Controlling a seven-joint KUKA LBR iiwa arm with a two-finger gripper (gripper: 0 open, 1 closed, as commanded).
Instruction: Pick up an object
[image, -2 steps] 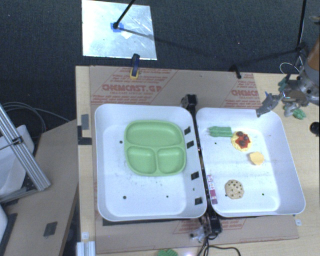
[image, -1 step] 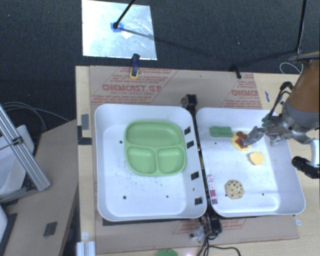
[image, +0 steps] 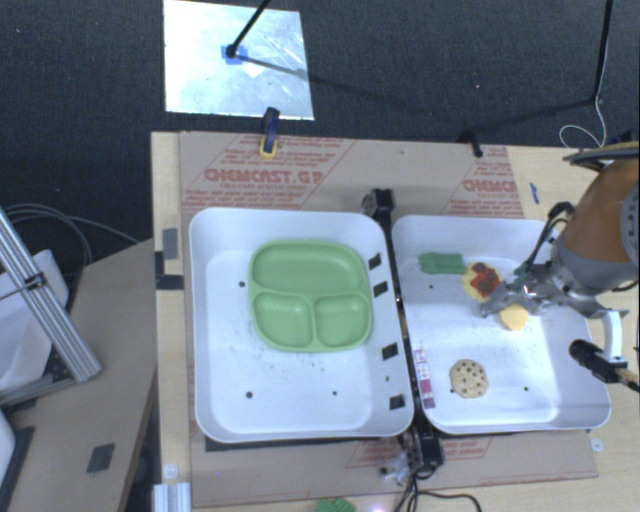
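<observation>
My gripper (image: 503, 299) hangs low in the right bin (image: 575, 395), near its upper right part, with the arm coming in from the right. A small yellow piece (image: 514, 319) lies right under and beside the gripper tip. Just left of the tip sits a red and yellow food toy (image: 481, 280). A flat green piece (image: 440, 263) lies farther left, near the bin's back wall. A round tan cookie (image: 468, 378) rests toward the bin's front. I see nothing lifted off the bin floor.
The left bin (image: 225, 380) holds a green divided plate (image: 308, 296) in its middle. A black divider with clips (image: 392, 300) runs between the two bins. Cardboard (image: 330, 165) lies under both bins on the bench.
</observation>
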